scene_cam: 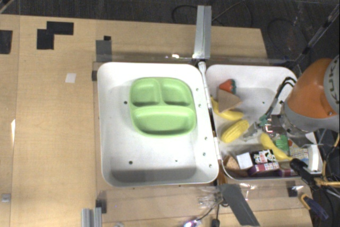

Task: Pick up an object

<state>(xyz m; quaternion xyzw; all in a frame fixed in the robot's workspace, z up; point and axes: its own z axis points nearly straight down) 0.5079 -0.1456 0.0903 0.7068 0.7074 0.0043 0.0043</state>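
My gripper (264,125) reaches down into the right bin (249,74), below the arm's orange band (317,96). It hangs just right of a yellow corn cob (235,131) and just above a yellow banana (274,147). Further left in the same bin lie another yellow banana (226,112), a brown wedge (229,99) and a red strawberry with a green top (227,85). Along the bin's near edge sit a small white box (244,160), a dark printed box (262,157) and a purple item (265,169).
The left bin (114,157) holds a green divided plate (162,106). A metal post (202,32) stands behind the divider between the bins. Cables and clamps crowd the bench's right edge (313,188).
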